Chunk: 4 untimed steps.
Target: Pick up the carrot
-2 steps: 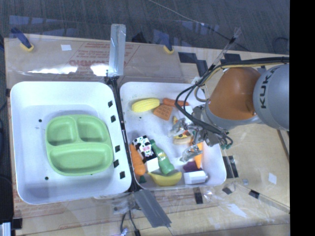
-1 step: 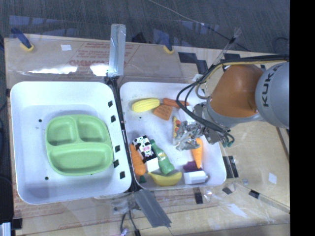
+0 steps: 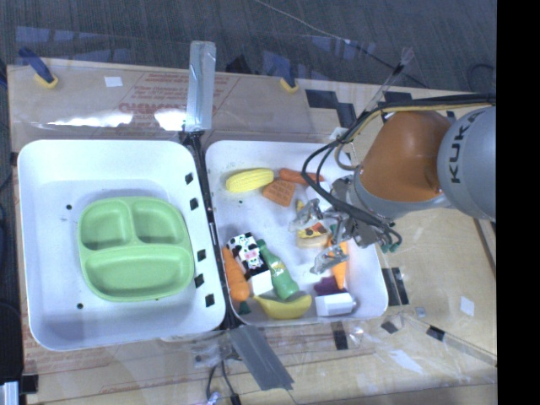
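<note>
The carrot [image 3: 236, 275] is a long orange piece lying along the left wall of the right bin [image 3: 364, 270], near the front. The gripper [image 3: 326, 243] hangs low over the right middle of that bin, well to the right of the carrot and apart from it. It sits over a small yellow and orange toy [image 3: 310, 231], with a short orange piece [image 3: 339, 274] just in front of it. The wrist and cables cover what lies straight under the gripper.
The right bin also holds a corn cob [image 3: 249, 179], an orange-red stick [image 3: 297, 175], an orange wedge [image 3: 279, 194], a black and white cow block [image 3: 245, 251], a green bottle [image 3: 278, 278], a banana [image 3: 283, 307] and a white and purple block [image 3: 332, 299]. A green divided plate [image 3: 133, 248] lies in the left bin.
</note>
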### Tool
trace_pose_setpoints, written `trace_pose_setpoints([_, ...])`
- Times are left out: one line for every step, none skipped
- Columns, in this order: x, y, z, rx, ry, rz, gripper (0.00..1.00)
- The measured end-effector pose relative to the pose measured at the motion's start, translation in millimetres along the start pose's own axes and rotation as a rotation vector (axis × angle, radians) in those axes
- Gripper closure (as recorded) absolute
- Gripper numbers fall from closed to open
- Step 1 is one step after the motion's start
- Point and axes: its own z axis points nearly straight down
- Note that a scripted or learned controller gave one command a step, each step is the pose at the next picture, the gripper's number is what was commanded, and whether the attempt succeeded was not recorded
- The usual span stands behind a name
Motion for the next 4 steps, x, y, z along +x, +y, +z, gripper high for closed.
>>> trace_pose_setpoints([18.4, 1.6, 21.7, -0.003, 0.006, -0.139, 0.00])
trace_pose_setpoints([15.4, 3.1, 10.7, -0.002, 0.003, -0.145, 1.00])
trace_pose_setpoints([-36.7, 48.7, -55.1, 0.001, -0.003, -0.097, 1.00])
trace_pose_setpoints([-33.9, 47.3, -52.2, -0.001, 0.004, -0.093, 0.00])
